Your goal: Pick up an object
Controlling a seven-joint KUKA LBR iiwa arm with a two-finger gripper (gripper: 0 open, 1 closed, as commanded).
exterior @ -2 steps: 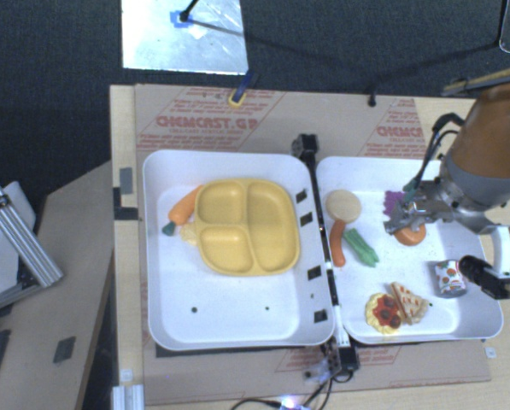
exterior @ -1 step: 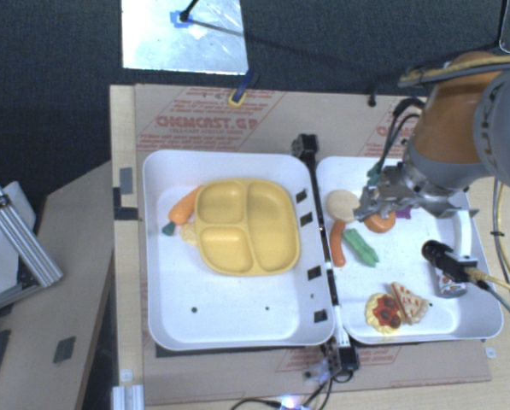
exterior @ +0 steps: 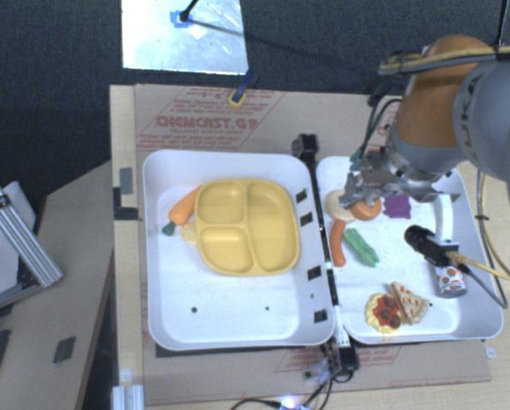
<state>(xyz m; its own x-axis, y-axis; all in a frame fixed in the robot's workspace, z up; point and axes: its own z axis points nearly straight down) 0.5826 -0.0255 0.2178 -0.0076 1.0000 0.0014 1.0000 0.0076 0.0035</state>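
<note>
Orange toy piece [exterior: 367, 211] sits under the gripper [exterior: 361, 196] in right bin [exterior: 485, 319]; jaws' state unreadable; grasp step, next needs closing and lifting

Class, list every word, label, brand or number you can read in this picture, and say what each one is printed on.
"QUICKCAST" is my best reading of the large red print on the brown cardboard sheet under the two white bins; the letters are blurred, so I am unsure of the spelling.
Smaller red lines above and below that word: too blurred to read.
Red print on the cardboard's front edge: too blurred to read.
Small can in the right bin: its label is too small to read.
</note>
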